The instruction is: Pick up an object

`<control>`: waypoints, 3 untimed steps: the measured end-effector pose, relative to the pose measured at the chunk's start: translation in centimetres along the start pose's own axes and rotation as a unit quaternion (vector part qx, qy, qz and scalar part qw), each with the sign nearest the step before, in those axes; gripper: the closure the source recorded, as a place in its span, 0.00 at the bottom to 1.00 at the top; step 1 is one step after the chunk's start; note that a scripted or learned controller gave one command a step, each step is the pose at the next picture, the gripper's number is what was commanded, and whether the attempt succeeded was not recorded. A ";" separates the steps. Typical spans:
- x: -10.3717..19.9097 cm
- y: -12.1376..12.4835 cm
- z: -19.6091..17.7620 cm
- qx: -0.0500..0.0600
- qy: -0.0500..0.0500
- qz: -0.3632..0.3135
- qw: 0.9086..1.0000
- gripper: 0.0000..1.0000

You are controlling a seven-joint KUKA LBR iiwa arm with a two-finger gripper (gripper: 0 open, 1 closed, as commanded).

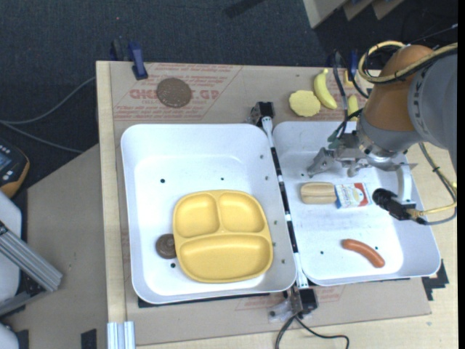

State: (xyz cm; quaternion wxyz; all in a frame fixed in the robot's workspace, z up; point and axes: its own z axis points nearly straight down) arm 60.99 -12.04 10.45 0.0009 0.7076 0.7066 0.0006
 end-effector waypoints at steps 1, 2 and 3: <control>2.0 -2.5 1.6 -0.006 -0.003 -0.001 1.000 0.00; 0.8 -2.0 2.0 0.000 0.000 0.000 1.000 0.00; -3.7 -11.3 2.0 0.005 0.000 0.004 1.000 0.00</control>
